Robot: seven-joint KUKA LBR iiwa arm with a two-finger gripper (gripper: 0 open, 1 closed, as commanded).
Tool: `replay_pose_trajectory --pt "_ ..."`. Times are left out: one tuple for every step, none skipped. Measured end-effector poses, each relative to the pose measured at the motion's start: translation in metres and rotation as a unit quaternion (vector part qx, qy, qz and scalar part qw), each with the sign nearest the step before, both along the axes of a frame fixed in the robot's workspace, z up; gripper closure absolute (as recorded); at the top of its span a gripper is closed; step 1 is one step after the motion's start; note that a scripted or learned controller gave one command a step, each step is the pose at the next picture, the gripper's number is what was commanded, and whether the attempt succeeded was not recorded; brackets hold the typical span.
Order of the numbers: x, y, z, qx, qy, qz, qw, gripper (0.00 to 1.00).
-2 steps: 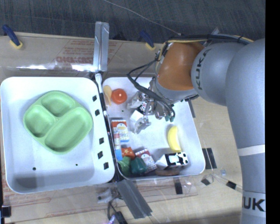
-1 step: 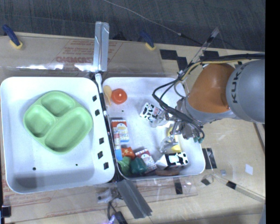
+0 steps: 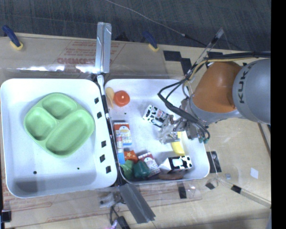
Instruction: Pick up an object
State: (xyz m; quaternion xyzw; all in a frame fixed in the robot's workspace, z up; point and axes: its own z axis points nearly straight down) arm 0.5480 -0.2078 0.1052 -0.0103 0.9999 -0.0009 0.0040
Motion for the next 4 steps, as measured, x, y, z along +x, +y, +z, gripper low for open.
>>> replay_pose_trajectory --pt "0.02 0.022 0.177 -0.0026 -0.003 0.067 0.9978 1.0" --pt "0.097 0.064 0.06 0.0036 0.01 0.072 0.9973 1.0" --pt "0.111 0.109 0.117 0.0006 0.0 0.044 0.999 1.0" --pt "0.111 0.109 0.126 -0.0001 0.0 0.045 0.999 1.0"
